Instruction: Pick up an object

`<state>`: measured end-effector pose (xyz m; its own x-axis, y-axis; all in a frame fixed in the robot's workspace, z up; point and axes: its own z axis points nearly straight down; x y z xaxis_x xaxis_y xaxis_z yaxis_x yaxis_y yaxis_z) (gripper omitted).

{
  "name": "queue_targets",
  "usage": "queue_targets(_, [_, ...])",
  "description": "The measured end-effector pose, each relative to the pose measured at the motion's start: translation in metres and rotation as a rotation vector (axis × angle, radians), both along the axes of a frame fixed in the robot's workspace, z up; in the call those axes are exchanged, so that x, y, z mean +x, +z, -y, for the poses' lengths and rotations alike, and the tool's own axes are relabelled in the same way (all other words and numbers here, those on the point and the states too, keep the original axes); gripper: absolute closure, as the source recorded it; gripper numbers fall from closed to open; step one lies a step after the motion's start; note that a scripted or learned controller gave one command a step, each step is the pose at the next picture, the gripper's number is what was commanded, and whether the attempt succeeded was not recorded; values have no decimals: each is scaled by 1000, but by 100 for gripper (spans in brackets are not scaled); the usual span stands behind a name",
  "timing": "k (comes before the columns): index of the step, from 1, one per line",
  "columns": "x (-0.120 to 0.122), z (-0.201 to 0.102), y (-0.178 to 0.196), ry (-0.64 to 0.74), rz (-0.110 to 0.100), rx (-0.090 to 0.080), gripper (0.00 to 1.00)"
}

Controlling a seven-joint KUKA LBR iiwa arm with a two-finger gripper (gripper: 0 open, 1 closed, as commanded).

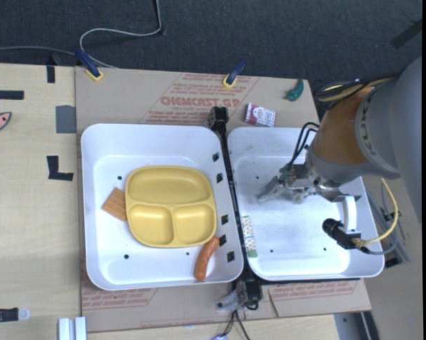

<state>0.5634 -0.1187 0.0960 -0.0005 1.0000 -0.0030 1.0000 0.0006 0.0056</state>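
Grey arm (400, 119), orange wrist band (338, 132), black cables, metal claw (280, 188).

Arm (383, 129) enters from right, orange band above wrist — gripper (273, 190) low, pointing left, fingers spread, nothing between.

Left bin (99, 190) has a plate (171, 205) in the middle, cracker (115, 204) tucked left, sausage (206, 258) near-right. Gripper (280, 188) hangs over the right bin (290, 253).
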Motion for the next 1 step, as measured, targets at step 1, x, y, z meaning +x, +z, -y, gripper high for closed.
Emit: queue_targets(1, [101, 5, -10, 1, -1, 1, 0])
